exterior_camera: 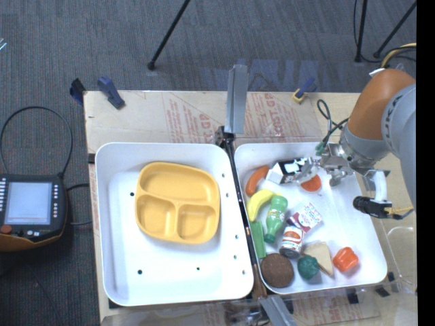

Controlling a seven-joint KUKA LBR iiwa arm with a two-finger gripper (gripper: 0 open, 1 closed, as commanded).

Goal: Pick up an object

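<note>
1. right now the arm (pixel 380 114), grey with its orange band, is reaching in from the right and hanging over the upper part of the right bin (pixel 370 233).
2. the gripper (pixel 318 172) is sitting low at the bin's upper middle, just above a small red-orange piece (pixel 312 183); whether it is released or clenched i cannot tell, and nothing is visibly sitting in its grasp.
3. beside the gripper, toward the left, a black-and-white packet (pixel 291 168) is lying near the bin's top edge, with an orange-red sausage-like piece (pixel 257 178) further left by the bin wall.
4. below them a yellow banana (pixel 258 202) is lying just beside a green bottle (pixel 274 217), and a red-and-white carton (pixel 307 217) is resting to the bottle's right.
5. along the near edge a brown round piece (pixel 276 269), a dark green piece (pixel 308 267), a tan wedge (pixel 321 255) and an orange pepper (pixel 345 259) are sitting close together.
6. the left bin (pixel 119 263) is carrying a yellow divided tray (pixel 178 202).
7. both bins are resting side by side on the desk (pixel 156 117).
</note>
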